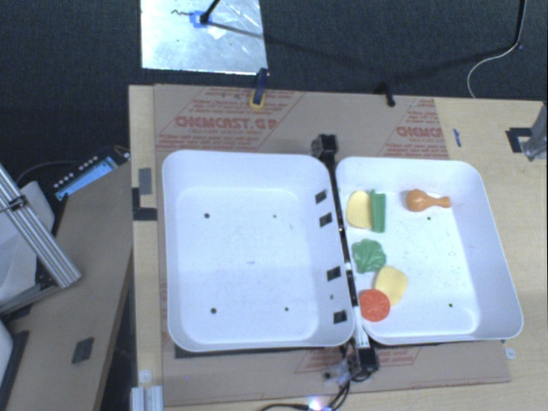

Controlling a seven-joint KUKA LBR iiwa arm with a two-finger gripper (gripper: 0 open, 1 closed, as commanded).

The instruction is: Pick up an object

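Five smooth toy foods are seen in the right bin: a round red piece, a leafy green piece. The hand's state cannot be told.

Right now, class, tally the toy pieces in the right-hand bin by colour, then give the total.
Yellow: 2, the wedge and the lower yellow piece
Green: 2, the strip and the leafy piece
Orange: 1, the drumstick shape
Red: 1, the disc
Total: 6

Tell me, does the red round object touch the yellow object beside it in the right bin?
Touching. In the camera view the red round object overlaps the lower left edge of the yellow object, with no white bin floor visible between them.
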